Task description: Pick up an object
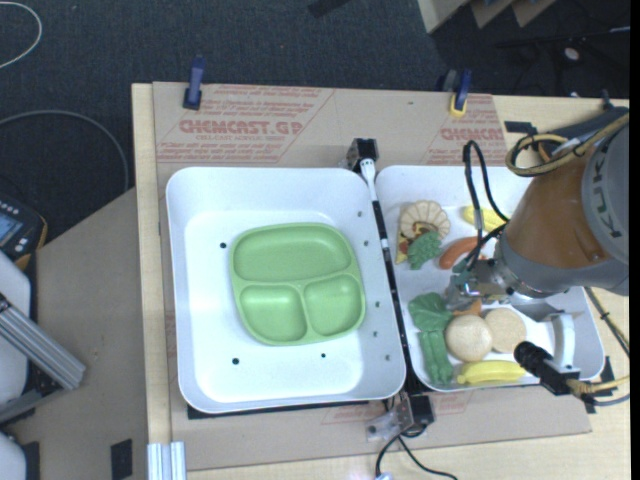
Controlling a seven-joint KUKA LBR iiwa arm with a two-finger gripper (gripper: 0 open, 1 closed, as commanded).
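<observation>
**Robot arm low over right bin of toy food, left bin holds green tray**

Overhead slanted view of a bench w/ two shallow white bins side by side on a brown board. The left bin (pixel 200 268) holds a light green divided plate (pixel 297 280), three compartments, lying flat near the bin's centre, nothing in them.

The right bin (pixel 398 183) holds a cluster of small toy foods. Near its top left: a tan ribbed shell-like piece (pixel 424 214), w/ a dark green leafy piece (pixel 426 249) just below it. To the right of that, an orange-red piece (pixel 458 252), partly hidden by the arm. A small yellow piece (pixel 472 214) shows at the arm's edge, higher up. Lower in the bin: a green leafy vegetable (pixel 431 326) running down the left side, a round beige roll (pixel 468 337) just right of it, a second pale round piece (pixel 505 328) touching the roll's right side, and a yellow banana (pixel 489 372) along the bottom edge.

The grey arm w/ orange band reaches in from the right, over the right bin's right half. Its gripper (pixel 470 290) sits low, just above the beige roll and beside the green vegetable. Can't tell if it is spread or pressed together, or if it pinches anything; wrist hardware blocks that spot.

A blue clamp (pixel 194 84) and another clamp (pixel 459 90) w/ yellow grip the board's far edge.
</observation>
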